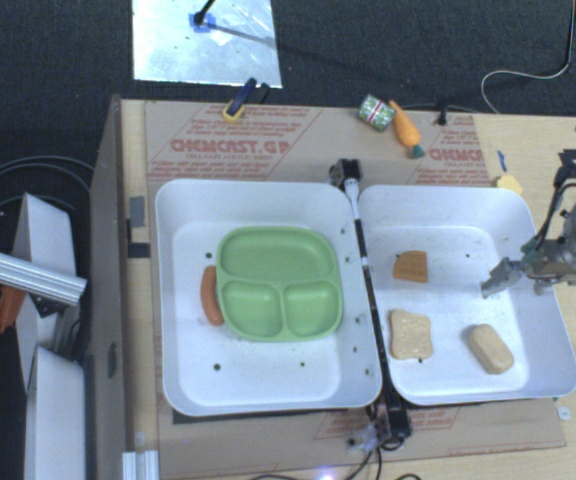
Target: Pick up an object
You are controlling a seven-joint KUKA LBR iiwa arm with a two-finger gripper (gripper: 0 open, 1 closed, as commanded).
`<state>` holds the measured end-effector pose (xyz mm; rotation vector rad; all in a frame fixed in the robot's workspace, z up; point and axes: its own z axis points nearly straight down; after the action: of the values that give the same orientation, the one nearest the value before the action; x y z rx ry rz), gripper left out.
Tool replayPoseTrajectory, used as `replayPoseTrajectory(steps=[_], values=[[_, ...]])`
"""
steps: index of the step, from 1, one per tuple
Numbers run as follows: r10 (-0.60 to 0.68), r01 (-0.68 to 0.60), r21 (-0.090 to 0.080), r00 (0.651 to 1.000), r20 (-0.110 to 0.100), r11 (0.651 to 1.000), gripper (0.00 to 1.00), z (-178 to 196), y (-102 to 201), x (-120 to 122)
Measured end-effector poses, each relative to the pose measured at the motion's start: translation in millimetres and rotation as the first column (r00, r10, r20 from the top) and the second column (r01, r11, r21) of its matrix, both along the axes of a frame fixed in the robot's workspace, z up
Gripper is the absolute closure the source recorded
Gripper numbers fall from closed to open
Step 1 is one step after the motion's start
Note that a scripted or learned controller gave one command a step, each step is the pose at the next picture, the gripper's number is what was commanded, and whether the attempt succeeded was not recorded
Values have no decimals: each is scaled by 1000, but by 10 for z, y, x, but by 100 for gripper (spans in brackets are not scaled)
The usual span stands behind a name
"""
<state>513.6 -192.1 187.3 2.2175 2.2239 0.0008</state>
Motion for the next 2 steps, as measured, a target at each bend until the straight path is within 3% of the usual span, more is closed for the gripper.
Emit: replayPoseTrajectory(steps=[1, 2], values=[[1, -1, 2, 1000, -2, 1000, 0, -767, 1068, 336], [2, -2, 0, 1000, 1, 1000, 0, -1031, 939, 980]])
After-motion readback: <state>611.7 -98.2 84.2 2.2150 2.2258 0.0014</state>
